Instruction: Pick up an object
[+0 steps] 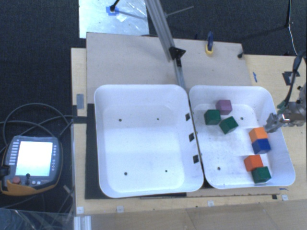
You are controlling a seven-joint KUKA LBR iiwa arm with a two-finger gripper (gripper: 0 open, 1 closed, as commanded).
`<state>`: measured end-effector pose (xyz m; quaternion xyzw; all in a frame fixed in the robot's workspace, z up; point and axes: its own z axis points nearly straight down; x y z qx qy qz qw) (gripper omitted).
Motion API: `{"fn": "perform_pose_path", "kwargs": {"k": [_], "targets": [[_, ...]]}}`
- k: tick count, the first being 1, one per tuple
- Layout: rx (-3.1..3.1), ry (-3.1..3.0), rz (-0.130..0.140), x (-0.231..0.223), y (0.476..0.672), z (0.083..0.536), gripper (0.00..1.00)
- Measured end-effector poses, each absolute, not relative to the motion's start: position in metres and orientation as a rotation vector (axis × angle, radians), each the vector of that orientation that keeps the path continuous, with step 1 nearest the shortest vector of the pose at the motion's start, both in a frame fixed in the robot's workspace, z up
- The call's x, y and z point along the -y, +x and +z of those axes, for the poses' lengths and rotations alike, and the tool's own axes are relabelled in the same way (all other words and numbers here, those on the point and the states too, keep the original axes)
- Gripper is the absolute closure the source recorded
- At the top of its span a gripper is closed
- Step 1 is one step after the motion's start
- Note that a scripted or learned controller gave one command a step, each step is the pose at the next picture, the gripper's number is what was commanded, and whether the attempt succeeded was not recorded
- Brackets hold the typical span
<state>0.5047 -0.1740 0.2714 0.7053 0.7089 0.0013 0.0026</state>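
Note:
The right bin holds several small blocks. A purple block lies near its back, with two green blocks just in front of it. Along the right side an orange block touches a blue block. Nearer the front, another orange block touches a green block. My gripper hangs over the bin's right rim, just up and right of the orange-and-blue pair, with nothing visibly in it.
The left bin stands beside the right one, sharing a middle rim. A slanted metal pole crosses the back of the bench. A teach pendant with cables lies at the far left, off the bench.

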Motion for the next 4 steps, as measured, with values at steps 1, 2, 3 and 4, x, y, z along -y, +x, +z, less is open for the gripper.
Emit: {"fn": "perform_pose_path", "kwargs": {"k": [1,2,3,4], "targets": [[-2.231,2.210,0.003,0.127,0.503,0.266,1.00],[-2.233,2.209,0.005,0.070,0.504,0.265,1.00],[-2.233,2.212,0.002,0.019,0.510,0.247,1.00],[-2.234,2.209,0.006,-0.038,0.527,0.250,1.00]]}}
